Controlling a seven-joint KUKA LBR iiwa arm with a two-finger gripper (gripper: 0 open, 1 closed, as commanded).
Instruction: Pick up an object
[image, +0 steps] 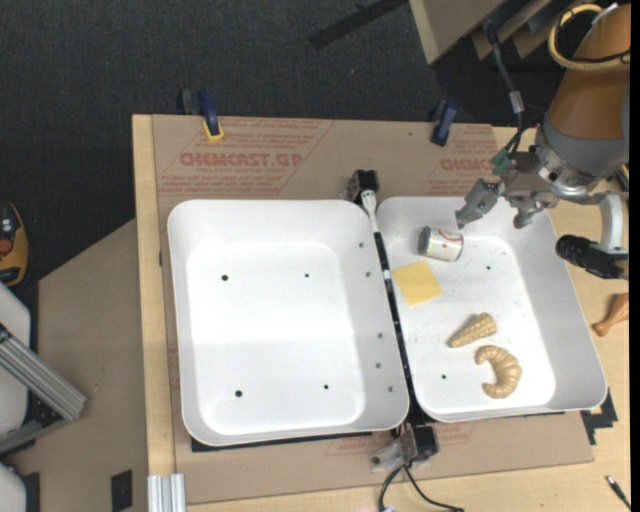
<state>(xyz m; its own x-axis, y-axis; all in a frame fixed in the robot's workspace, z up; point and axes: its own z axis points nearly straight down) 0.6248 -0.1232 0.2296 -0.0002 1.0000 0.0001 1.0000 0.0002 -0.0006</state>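
Observation:
The right bin (560, 300) holds a small white cylinder lying on its side (440, 243), a yellow square slice (417, 284), a tan ridged cone (472, 330) and a tan croissant shape (499, 370). My gripper (502, 207) hangs over the bin's far edge, just right of and above the cylinder. Its two fingers (476, 205) are spread apart with nothing between them.
The left bin (200, 240) lies beside the right one, joined along a black hinge strip (385, 290). Blue clamps (209, 112) hold the cardboard base at the back. Black cable parts sit at the right edge (590, 255).

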